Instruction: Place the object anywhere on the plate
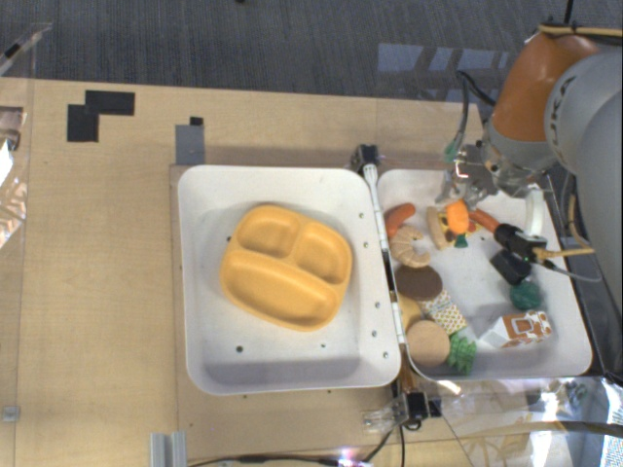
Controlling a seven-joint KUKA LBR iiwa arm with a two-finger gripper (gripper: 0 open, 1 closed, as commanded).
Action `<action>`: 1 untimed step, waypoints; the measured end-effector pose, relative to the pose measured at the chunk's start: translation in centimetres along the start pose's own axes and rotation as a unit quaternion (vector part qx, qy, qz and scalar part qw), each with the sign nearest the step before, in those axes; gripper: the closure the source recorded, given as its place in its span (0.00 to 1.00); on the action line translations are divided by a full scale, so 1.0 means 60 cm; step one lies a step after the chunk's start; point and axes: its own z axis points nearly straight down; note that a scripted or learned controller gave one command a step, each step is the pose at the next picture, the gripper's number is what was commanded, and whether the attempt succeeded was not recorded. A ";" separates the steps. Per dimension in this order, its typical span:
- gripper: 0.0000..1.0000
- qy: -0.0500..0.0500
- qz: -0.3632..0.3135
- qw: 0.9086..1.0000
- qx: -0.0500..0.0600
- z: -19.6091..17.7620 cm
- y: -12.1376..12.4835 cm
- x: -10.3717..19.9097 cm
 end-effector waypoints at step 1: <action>0.00 0.000 0.000 1.000 0.000 0.000 0.000 0.000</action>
